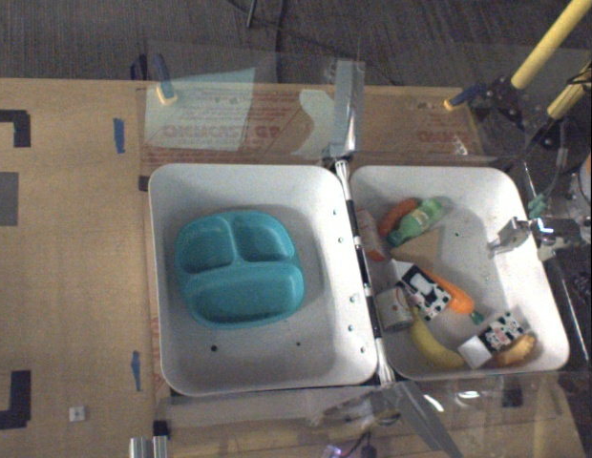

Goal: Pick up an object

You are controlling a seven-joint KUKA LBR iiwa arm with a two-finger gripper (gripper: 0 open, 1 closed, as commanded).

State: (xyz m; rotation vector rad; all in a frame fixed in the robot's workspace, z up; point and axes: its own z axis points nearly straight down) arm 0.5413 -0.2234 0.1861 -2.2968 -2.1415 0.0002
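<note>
Objects all sit loose in the right shallow white bin (pixel 525 208): yellow banana (pixel 432 343), orange carrot (pixel 454 298), cow-print cartons. Left bin holds a teal divided plastic tray (pixel 239 266). Tool (pixel 521 234) hangs at the right bin's edge, nothing gripped; can't tell its opening. Pick not started.

Soft, even overhead light leaves the white bins (pixel 248 184) bright with faint grey shadows around the teal tray (pixel 239 267), glare streaks the clear panel (pixel 229 103) toward twelve o'clock, and the whole frame is slightly blurred.
</note>
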